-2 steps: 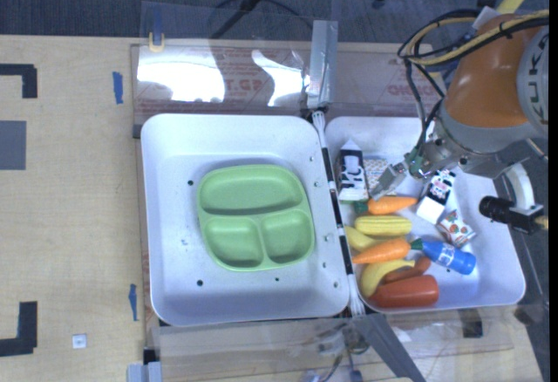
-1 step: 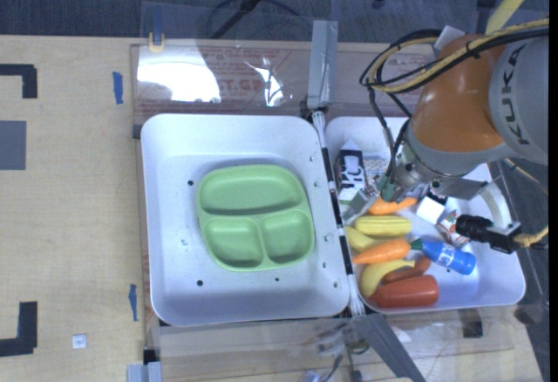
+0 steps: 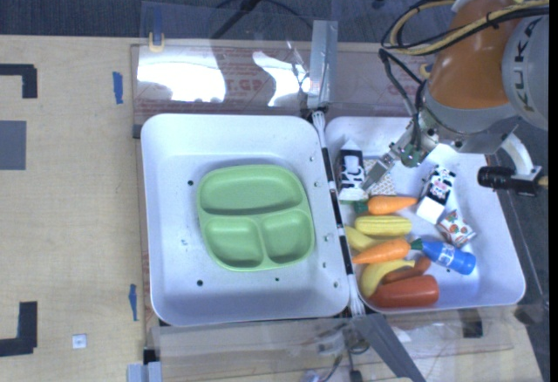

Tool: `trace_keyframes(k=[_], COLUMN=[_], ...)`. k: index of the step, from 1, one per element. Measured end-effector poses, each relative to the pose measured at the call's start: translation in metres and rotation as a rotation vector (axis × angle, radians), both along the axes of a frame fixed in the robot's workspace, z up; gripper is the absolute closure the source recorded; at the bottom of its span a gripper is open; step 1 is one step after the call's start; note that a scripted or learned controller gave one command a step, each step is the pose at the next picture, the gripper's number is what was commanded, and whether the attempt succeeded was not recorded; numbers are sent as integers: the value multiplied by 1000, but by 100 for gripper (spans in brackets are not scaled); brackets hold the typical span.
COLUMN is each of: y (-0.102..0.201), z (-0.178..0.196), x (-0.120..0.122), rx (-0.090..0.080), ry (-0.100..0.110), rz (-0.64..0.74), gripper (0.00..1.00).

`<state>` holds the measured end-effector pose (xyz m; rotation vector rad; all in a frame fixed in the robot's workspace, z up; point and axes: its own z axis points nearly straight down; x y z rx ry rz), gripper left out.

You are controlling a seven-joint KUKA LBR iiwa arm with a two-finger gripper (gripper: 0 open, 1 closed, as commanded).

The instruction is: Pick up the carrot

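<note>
Two orange carrot-like toys lie in the right bin (image 3: pixel 506 280). One carrot (image 3: pixel 394 205) lies across the middle of the pile, and a second orange piece (image 3: pixel 384 251) sits lower, under a yellow corn cob (image 3: pixel 382 225). My gripper (image 3: pixel 377 173) hangs over the bin's upper left part, pointing down and to the left. Its tip is just above the upper carrot and next to a black-and-white box (image 3: pixel 350 171). Nothing is visibly held.
The left bin (image 3: pixel 166 197) holds a green divided plate (image 3: pixel 255 216). Also in the right bin are a red toy (image 3: pixel 405 291), a blue bottle (image 3: pixel 450 257), two small cartons (image 3: pixel 438 188) (image 3: pixel 456 228) and a yellow banana (image 3: pixel 357 239). The objects lie close together.
</note>
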<state>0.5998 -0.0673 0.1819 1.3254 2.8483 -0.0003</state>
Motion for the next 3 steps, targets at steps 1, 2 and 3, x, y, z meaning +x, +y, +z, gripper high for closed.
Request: trace_keyframes(k=[1,2,3], y=[17,-32,-43], z=[0,-42,-95], x=[-56,-120,-78], rx=[2,4,-2], ry=[5,5,-11], rz=[297,541,737], gripper=[0,0,0])
